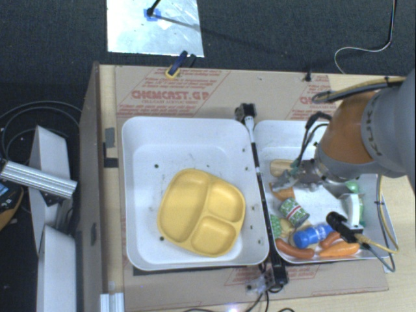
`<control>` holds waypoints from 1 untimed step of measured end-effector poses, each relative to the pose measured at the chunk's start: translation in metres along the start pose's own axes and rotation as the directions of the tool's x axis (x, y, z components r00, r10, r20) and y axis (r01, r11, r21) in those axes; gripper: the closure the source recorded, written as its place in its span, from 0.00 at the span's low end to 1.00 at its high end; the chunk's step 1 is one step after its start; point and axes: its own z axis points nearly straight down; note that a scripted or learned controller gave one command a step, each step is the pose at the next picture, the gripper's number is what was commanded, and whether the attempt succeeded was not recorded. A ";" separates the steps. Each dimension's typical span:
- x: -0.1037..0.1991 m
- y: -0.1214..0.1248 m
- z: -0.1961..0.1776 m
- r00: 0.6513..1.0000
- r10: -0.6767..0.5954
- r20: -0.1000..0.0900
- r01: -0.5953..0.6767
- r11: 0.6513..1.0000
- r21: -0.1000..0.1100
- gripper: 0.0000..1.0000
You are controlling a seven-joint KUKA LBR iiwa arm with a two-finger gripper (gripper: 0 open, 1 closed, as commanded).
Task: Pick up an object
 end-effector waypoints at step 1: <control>0.004 -0.019 0.000 1.000 0.001 0.003 -0.001 1.000 0.000 0.00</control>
